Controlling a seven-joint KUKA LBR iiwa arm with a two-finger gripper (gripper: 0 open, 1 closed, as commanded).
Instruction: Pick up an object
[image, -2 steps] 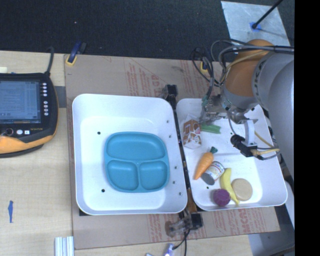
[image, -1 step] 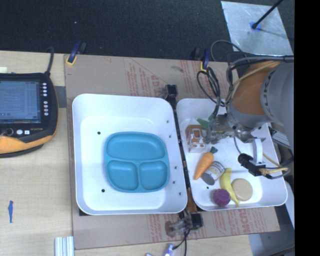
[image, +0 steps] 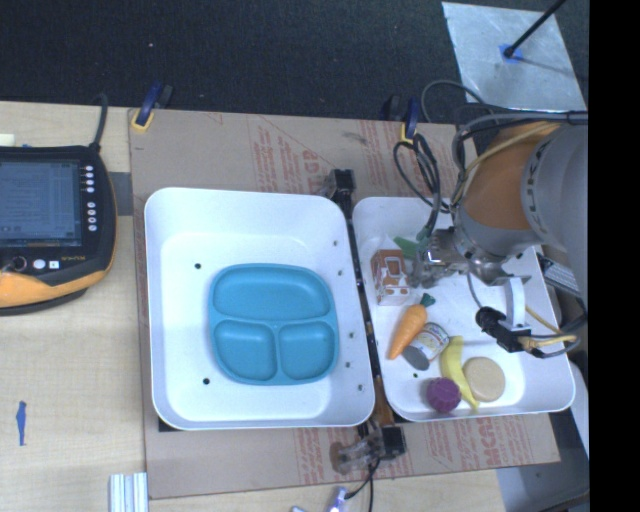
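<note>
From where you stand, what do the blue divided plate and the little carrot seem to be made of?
The blue divided plate looks like moulded plastic: one even colour, rounded compartment edges, a soft matte sheen. The carrot seems a toy, probably plastic or foam: flat uniform orange, a neat green top, no natural blemishes. At this size, I can't tell which.

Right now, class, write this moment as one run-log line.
arm: over right bin | gripper: near upper left of that bin | carrot, banana: lying loose | left bin: blue tray
</note>
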